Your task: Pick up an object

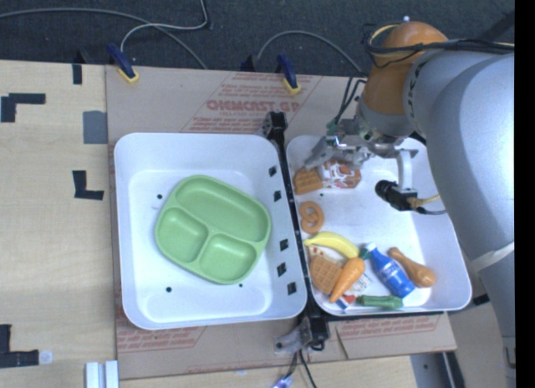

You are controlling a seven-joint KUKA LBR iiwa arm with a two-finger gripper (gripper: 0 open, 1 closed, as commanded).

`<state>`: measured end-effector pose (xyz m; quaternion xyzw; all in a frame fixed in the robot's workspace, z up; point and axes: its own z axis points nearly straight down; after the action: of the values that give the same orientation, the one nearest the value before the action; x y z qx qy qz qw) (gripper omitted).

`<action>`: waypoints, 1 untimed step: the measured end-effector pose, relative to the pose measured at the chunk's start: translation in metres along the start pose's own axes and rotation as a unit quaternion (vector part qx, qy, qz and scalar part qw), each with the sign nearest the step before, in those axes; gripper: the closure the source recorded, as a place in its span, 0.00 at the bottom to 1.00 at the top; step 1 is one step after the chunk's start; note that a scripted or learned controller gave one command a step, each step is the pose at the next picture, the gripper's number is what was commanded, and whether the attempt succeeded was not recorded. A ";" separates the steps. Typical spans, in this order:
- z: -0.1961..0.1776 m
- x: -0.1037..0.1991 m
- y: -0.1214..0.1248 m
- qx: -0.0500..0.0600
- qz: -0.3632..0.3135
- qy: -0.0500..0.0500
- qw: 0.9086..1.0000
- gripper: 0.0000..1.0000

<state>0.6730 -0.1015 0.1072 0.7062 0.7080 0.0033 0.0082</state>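
The right white bin [435, 236] holds several toy foods: a waffle piece [306, 181], a pretzel [311, 216], a banana [331, 244], a carrot [349, 278], a blue bottle [389, 271], a brown drumstick [411, 268] and a green pepper [378, 301]. My gripper [341, 157] reaches down at the bin's far left corner, over a white and orange packet [343, 176] beside the waffle piece. The wrist hardware hides the fingertips.
The left white bin [138, 236] holds a green divided plate [213, 227]. The grey arm with its orange band [401, 60] covers the right side of the view. Blue clamps [123, 63] and cables lie along the cardboard's far edge.
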 end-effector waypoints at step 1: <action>0.000 0.000 0.000 0.000 0.000 0.000 1.000 0.00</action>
<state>0.6731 -0.1014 0.1071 0.7061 0.7080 0.0035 0.0085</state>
